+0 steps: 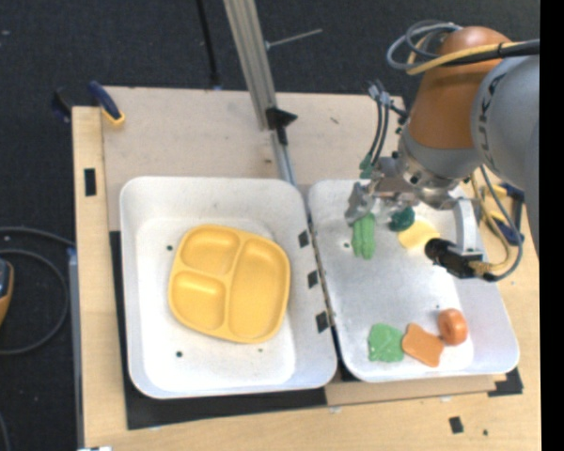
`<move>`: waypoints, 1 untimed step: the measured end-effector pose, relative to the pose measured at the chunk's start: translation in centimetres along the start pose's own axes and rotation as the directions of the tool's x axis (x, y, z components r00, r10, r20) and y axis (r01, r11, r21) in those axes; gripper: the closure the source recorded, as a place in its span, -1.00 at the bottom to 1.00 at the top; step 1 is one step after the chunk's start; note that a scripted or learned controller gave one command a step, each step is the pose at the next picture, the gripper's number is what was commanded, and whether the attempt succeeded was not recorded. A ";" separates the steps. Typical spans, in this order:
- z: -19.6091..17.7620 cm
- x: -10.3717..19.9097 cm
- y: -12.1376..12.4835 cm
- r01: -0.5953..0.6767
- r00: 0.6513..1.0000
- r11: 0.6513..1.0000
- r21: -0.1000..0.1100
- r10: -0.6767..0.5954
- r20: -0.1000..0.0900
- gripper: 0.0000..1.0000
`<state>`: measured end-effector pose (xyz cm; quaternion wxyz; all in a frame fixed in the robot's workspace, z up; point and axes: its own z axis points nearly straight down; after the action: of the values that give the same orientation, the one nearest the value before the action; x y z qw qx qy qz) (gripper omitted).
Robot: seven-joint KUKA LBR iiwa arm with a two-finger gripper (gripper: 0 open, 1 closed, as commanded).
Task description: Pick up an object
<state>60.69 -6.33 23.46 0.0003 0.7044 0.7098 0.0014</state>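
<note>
Camera view: arm reaches from right, gripper (368,207) low over green piece (364,239); jaw state unclear.

Your arm (493,111) reaches in from the right, orange band uppermost, wrist pointing down; its tool (381,203) hangs near the table's far right corner.

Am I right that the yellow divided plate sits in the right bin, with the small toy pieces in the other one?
Not quite: in the camera view the yellow plate sits in the left bin. The small toy pieces, such as the green one, lie in the right bin.
</note>
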 end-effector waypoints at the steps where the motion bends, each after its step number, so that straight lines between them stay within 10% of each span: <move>1: 0.6 4.5 -0.9 -0.002 1.000 1.000 0.002 0.002 0.001 1.00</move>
<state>59.73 -1.84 22.83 -0.0001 0.7049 0.7093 0.0004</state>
